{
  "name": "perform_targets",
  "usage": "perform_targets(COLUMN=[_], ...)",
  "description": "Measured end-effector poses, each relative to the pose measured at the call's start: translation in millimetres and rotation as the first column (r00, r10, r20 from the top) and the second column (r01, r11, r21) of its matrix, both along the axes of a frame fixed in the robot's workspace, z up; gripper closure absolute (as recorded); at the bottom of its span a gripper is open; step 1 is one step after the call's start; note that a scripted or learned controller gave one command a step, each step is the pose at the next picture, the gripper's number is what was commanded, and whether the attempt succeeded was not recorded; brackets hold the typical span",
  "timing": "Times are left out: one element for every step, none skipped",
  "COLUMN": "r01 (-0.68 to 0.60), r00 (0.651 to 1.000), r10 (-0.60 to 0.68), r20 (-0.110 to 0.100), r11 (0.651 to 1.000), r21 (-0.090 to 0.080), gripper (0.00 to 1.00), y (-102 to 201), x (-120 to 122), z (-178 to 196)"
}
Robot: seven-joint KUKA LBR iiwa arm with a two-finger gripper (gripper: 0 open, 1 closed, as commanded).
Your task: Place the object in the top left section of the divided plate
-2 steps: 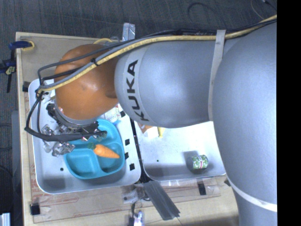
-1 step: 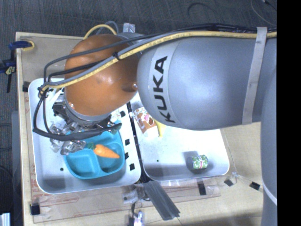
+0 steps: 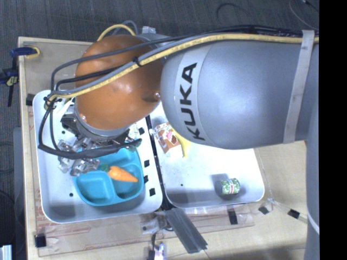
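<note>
Arm (image 3: 217, 85) hides much of blue plate (image 3: 111, 186); gripper (image 3: 81, 158) state unclear; carrot (image 3: 122, 174) visible.

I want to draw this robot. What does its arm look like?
The arm is big, round and shiny grey, with KUKA in black letters on its side. Above the wrist sits a smooth orange band, like a ball. Black and yellow cables run along it. The gripper is dark metal with wires around it.

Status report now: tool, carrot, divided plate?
Tool low over plate's upper left. Carrot lying in blue divided plate, right section. Arm covers plate's top edge.
</note>
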State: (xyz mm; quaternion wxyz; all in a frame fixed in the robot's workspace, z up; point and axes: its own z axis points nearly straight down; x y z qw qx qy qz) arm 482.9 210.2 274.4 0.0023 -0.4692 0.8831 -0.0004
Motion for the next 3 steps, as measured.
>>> perform_targets(r01=[0.0, -0.364, -0.72], r00=[1.0, 0.931, 0.694], r10=[0.0, 0.364, 0.72], r20=[0.0, 0.0, -0.006], r11=[1.0, 0.931, 0.694], r21=[0.0, -0.001, 0.0], gripper=[0.0, 0.0, 0.0], y=[0.0, -5.1, -34.0], x=[0.0, -5.8, 18.5], z=[-0.1, 26.3, -0.9])
